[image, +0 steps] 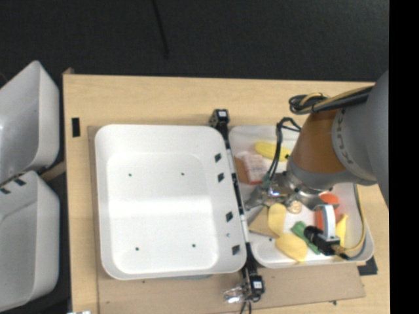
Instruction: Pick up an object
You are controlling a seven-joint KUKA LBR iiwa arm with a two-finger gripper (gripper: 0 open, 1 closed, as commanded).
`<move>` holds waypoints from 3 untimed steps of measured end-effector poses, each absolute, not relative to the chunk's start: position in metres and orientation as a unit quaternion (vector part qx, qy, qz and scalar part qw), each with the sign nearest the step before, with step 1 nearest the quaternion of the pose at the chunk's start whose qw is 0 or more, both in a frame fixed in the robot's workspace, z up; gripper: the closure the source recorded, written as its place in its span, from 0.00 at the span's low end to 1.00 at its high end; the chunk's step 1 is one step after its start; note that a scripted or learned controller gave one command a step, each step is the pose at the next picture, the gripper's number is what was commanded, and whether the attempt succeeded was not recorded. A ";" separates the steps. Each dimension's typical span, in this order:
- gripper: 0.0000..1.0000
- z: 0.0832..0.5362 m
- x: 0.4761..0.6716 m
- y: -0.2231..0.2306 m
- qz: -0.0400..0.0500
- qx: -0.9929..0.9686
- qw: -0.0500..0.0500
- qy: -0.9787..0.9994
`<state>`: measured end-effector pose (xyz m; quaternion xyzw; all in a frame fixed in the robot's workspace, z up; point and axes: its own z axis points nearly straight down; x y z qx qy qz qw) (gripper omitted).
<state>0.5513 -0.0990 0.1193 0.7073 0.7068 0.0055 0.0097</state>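
Note:
My gripper (273,192) is down in the right bin (364,239), near its left wall, with the grey and orange arm above it hiding the bin's middle. Just below the gripper lies a pale yellow piece (277,218), and a second yellow piece (292,246) sits near the front wall. A tan wedge (260,224) rests beside them on the left. A yellow banana-like thing (268,150) and a reddish-brown item (249,167) lie toward the back. A small green thing (300,228) and an orange-red thing (330,199) show to the right of the gripper.
The large left bin (105,195) stands right against the right bin, their walls meeting at a row of black clips (230,198). Bare wooden bench (163,97) runs behind both bins. White moulded shapes (26,169) sit off the bench's left edge.

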 end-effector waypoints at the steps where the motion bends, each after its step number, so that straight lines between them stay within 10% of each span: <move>1: 1.00 0.127 0.552 -0.099 0.006 0.710 0.009 0.704; 2: 0.00 0.126 0.552 -0.099 0.006 0.710 0.009 0.704; 3: 0.00 0.115 0.616 -0.107 0.007 0.707 0.010 0.707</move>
